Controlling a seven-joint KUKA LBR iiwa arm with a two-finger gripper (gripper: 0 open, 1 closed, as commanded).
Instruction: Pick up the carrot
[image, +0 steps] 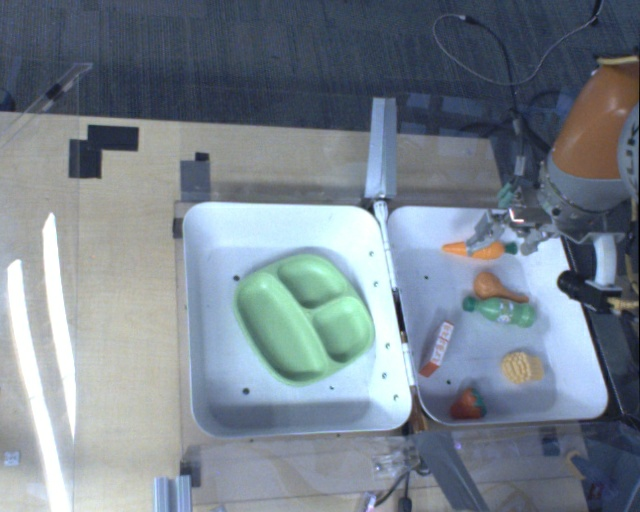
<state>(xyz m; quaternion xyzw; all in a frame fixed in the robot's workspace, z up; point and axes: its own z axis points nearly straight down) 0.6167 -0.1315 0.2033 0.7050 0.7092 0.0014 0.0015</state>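
Here, a pale wooden table (120, 330) carries two shallow white bins side by side, seen from above at a slant. The left bin (210, 400) holds a green tray (303, 317) with three compartments, lying tilted across its middle. The right bin (430, 240) is the landmark for everything else.

The carrot (470, 251) lies in the far part of the right bin, its thin end pointing toward the left bin. The grey arm (600, 140), with its orange band, reaches in over the right bin's far right corner. Its pincer (495, 238) sits right at the carrot's thick end, the fingers down around or against it. How far the fingers are apart is too small and blurred to tell, and so is whether they grip the carrot.

Nearer the middle of the right bin lie a tan pear-like piece (493, 288) and, just in front of it, a green bottle (503, 312) on its side. A small red and white packet (437, 348) lies near the bin's left wall. A yellow lumpy piece (521, 367) sits toward the near right corner, and a red strawberry (467, 404) rests by the near wall.
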